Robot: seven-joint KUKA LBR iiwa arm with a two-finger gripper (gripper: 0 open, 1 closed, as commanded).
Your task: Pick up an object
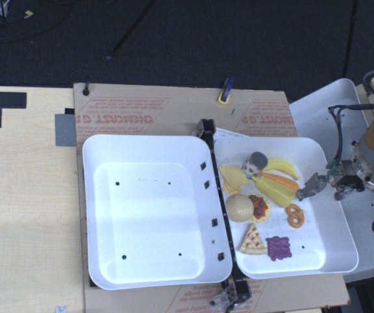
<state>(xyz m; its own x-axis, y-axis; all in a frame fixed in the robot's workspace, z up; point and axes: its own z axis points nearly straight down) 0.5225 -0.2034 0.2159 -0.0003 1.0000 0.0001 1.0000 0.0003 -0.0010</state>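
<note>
From my overhead camera I see two white bins side by side on a cardboard sheet point(174, 113) laid over the table point(24, 194). The left bin point(96, 175) offers a wide flat floor for moving. The right bin point(317, 152) carries all the objects, bunched toward its left wall and centre.

A banana point(285, 167) lies near the bin's far edge, with a small grey-and-white toy point(255, 163) just beside it on the left. An orange carrot-like piece point(278, 179) and a yellow pepper-like piece point(273, 191) lie just below the banana. A pale yellow piece point(232, 175) sits close to the dividing wall. A tan round bun point(240, 207) touches a red-and-dark piece point(260, 207). A pretzel point(295, 215) lies apart to the right. A pizza slice point(253, 241) and a purple piece point(279, 247) sit near the bin's near edge.

The end effector point(327, 184) hangs over the right bin's right side, near its rim; I see nothing between its fingers, and I cannot tell how far they are spread. The bin floor to the right of the pretzel is bare.
</note>
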